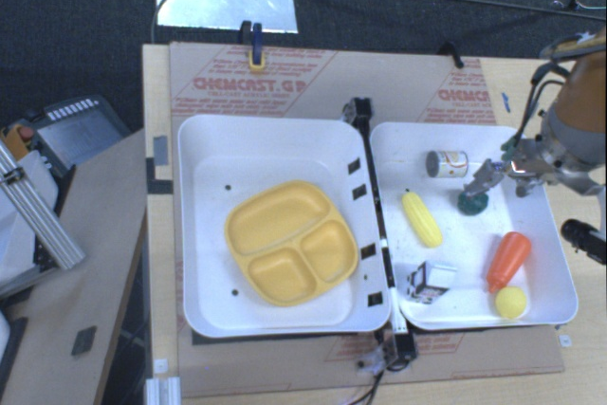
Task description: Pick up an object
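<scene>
Hand [495, 174] sits in right bin [560, 251], upper right of frame, fingers spread and grasping nothing. Dark green round object [472, 201] lies just below-left of the fingertips, near touching. Can [447, 164] close on its left; bare bin floor below gives room.

Glossy yellow plastic tray [287, 242]; smooth white bins [275, 133]; shiny metal can [447, 164].

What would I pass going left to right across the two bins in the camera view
Yellow divided plate in the left bin → yellow corn → small can → dark green object → orange carrot. The boxy black and white item and the yellow ball overlap others in left-right position, so I left them out.
</scene>
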{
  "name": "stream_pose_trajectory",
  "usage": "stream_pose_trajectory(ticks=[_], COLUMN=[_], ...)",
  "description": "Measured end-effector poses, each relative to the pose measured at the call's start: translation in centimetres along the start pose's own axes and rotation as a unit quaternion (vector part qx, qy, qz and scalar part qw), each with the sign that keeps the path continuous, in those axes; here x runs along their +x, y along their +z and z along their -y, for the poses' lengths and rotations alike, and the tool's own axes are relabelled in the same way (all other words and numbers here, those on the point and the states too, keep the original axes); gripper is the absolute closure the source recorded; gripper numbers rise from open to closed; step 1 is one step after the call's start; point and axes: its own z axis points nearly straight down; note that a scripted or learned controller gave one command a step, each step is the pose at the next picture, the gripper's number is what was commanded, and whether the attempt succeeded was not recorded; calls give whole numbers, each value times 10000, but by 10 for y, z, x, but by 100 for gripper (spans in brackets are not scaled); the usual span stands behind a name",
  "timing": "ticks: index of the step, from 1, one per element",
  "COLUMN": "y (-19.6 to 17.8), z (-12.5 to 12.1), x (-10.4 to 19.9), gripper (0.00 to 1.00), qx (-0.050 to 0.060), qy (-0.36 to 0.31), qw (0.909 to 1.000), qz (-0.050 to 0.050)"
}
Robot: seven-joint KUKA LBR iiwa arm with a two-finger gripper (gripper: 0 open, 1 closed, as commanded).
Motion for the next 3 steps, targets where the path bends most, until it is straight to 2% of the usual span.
stream_pose_trajectory(ticks=[2, 3], y=[101, 88], z=[3, 2], x=[9, 9], gripper=[0, 100], qx=[-5, -28], qy=[3, 2], qw=[10000, 10000], qz=[1, 8])
